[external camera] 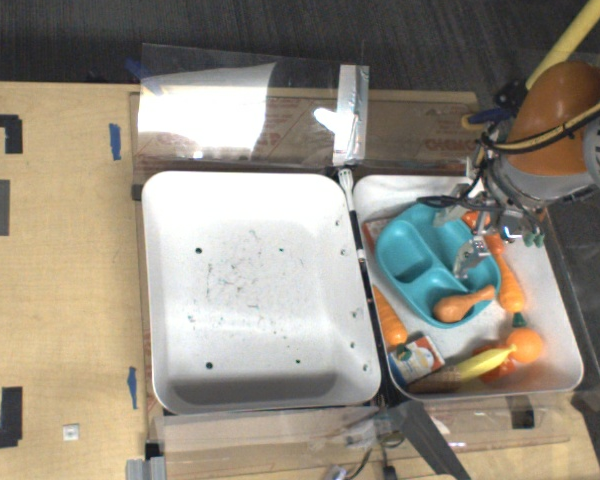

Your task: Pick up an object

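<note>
Plywood bench (50,268) lay under the slanted camera, bearing two shallow white bins side by side, with dark floor beyond its far edge. A clear plastic sheet (240,113) stood behind the bins, catching a bright glare. On the view's left sat the left bin (250,288), its floor scuffed with faint marks. The right bin (565,353) held all the objects.

From the view's right the arm (555,118) reached in, its orange band uppermost and its grey wrist pointing down toward the far half of the right bin. The gripper (475,248) hung low over the teal divided tray (420,258), its tip just at the tray's right-hand rim. Cables and fittings crowded the fingers, so whether they were apart or together could not be told, and nothing could be seen held between them.

The tray lay tilted across the bin. A tan drumstick-shaped toy (460,306) rested against its near edge. One carrot (510,278) lay just right of the tray, another carrot (390,320) along the bin's left wall. Near the front sat a small carton (413,356), a yellow banana (483,361) and an orange fruit (526,344).
</note>
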Robot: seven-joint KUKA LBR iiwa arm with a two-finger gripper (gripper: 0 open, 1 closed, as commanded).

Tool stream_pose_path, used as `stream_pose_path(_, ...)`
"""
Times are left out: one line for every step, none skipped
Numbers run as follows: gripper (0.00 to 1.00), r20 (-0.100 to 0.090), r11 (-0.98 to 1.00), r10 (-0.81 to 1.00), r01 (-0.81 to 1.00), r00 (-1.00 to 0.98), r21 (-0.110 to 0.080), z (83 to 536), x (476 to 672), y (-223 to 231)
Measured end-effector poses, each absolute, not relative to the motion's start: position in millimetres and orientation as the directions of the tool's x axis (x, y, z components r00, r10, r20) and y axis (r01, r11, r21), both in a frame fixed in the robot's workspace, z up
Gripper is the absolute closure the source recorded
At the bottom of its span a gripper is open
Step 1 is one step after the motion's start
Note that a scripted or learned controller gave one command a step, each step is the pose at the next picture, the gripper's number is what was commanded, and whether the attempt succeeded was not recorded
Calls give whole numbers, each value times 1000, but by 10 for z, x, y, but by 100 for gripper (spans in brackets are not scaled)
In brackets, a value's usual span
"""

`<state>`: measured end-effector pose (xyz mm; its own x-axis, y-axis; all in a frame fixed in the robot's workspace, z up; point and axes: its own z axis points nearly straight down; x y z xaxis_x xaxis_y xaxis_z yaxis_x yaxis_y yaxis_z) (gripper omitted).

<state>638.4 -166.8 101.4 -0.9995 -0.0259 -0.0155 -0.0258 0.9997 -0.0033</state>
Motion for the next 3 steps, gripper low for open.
stream_pose_path(0, -26, 999, 44, 44, -999, -2, 976, 6203, -1794)
stream_pose_path(0, -23, 995, 103, 103, -994, 1, 962, 6000, -1996)
stream_pose_path(0, 5, 994, 111, 111, -994, 14, 936, 6230, -2123)
